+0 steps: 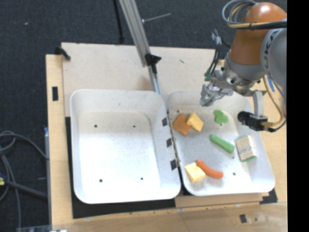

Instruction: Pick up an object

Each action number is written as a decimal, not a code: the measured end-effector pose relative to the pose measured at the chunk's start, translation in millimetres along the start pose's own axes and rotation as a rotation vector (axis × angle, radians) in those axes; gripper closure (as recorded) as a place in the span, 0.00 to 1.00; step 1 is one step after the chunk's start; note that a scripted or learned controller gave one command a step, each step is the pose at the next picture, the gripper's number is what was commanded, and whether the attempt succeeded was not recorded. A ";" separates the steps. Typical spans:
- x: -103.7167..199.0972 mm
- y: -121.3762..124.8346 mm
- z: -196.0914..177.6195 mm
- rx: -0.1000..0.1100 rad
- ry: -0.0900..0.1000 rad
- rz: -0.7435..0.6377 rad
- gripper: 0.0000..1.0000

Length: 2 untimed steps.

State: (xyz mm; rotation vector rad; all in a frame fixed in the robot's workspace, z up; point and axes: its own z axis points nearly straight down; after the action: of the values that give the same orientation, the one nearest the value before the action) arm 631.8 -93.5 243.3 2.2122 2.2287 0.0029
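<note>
Right bin [260, 175] carries all the candidate items; left bin [120, 144] carries none, so any pick has to come from the right one. Items lie loose and flat on the bin floor, mostly apart, which suits a top-down grab: orange block [181, 124] touching a yellow block [195, 122] near the bin's back-left; small green piece [220, 116] to their right; green stick [221, 143] mid-bin; speckled sponge [245, 148] near the right wall; second yellow block [194, 172] touching an orange carrot [210, 170] at front. Arm [251, 37] reaches in from the right, wrist pitched down, w/ gripper [209, 98] over the bin's back edge, above and just behind the yellow/orange pair. Gripper carries nothing visible and touches no item. Tips too small and dark to read, so spread vs. closed: cannot tell. Judgement: approach stage, pick not yet made; nearest targets are the yellow block and green piece.
</note>
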 end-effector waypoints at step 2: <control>115.7 -3.2 -13.2 0.000 0.002 -0.001 1.00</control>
State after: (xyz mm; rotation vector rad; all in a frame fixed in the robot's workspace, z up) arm 627.7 22.2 256.5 2.2115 2.2313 0.0046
